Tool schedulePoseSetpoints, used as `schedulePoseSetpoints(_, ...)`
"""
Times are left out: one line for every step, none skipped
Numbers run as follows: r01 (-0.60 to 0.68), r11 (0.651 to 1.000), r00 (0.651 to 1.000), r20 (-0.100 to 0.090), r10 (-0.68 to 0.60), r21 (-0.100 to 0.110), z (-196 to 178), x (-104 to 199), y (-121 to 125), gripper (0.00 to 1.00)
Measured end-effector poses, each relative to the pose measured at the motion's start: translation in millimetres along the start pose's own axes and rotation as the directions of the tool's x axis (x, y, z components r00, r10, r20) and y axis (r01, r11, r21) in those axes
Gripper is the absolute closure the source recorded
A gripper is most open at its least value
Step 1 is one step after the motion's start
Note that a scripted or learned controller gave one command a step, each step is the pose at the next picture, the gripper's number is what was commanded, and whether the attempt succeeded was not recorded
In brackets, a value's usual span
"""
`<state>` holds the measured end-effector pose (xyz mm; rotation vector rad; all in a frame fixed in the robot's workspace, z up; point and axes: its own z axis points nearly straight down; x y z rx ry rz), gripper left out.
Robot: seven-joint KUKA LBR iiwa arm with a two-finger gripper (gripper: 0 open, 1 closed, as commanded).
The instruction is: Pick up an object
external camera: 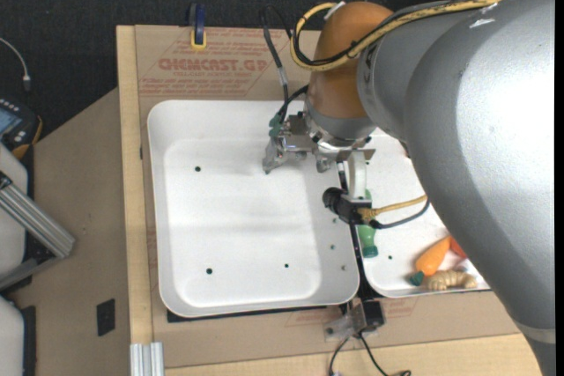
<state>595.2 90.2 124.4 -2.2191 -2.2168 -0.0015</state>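
My gripper [275,152] hangs over the upper right part of the left white bin [160,198], below the arm's orange band [345,57]. No object shows at the gripper. In the right bin [397,282], near its front edge, lie an orange carrot-like piece [431,258], a tan knobbly piece [447,282] and a bit of red [458,248]. A green object [367,242] sits at the right bin's left edge, next to the divide. The arm's grey body hides most of the right bin.
The bins rest on a brown cardboard sheet [211,62] with a blue clamp [197,24] at its back edge. Cables [388,211] trail from the wrist over the divide between the bins. A metal rail [35,220] stands at the left.
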Motion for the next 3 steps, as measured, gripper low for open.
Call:
schedulePoseSetpoints(0.002, 1.0, 1.0, 0.003, -0.002, -0.003, -11.7, 0.2, 0.0, 1.0)
schedulePoseSetpoints(0.005, 1.0, 1.0, 0.004, -0.005, -0.006, 19.3, 65.0, 15.8, 1.0)
schedulePoseSetpoints(0.007, 1.0, 1.0, 0.0, -0.007, -0.017, -105.1, 120.7, 41.2, 1.0)
